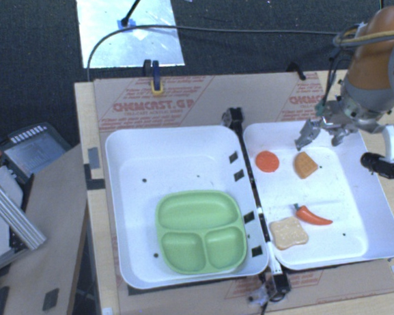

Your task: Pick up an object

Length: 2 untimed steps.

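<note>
two white bins are seen side by side on the bench, and the right bin (376, 240) is taken as the landmark here. the gripper (322, 134) is held over the far edge of that bin, hung from the grey arm (374, 69) with its orange band, which is reached in from the bin's right side. the fingers (306, 135) are spread apart and nothing is seen between them.

four small things are laid on the floor of the right bin. an orange chunk (306, 164) is found just below the gripper, near but not touched by it. a red disc (267, 161) is placed to the left of the chunk, close to the bin's left wall. a red pepper (314, 216) is laid nearer the middle of the bin, and a slice of toast (288, 233) is set just beside it, toward the bin's near left corner.

to the left of the right bin, a green divided plate (201, 231) is held in the left bin (135, 159).
</note>
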Each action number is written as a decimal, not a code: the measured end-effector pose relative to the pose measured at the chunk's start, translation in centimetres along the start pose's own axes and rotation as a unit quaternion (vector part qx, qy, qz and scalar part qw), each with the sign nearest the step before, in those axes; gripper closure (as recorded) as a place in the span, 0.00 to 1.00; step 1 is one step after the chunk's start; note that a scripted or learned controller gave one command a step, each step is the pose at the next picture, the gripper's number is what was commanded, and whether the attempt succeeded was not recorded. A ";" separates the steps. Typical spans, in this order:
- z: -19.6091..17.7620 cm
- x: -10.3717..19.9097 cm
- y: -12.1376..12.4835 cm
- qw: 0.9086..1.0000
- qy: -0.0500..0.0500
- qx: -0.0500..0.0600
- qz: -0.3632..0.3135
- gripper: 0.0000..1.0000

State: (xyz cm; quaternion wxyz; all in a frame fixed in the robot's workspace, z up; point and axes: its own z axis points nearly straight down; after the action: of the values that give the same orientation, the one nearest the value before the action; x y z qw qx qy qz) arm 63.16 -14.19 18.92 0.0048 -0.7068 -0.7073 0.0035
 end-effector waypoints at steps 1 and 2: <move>-0.8 0.0 0.3 1.000 -0.001 -0.006 -0.001 0.00; 4.5 0.7 -0.5 1.000 -0.001 -0.005 -0.001 0.00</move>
State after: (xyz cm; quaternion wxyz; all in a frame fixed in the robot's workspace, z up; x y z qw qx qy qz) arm 62.65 -13.47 14.40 0.0009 -0.7064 -0.7078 0.0006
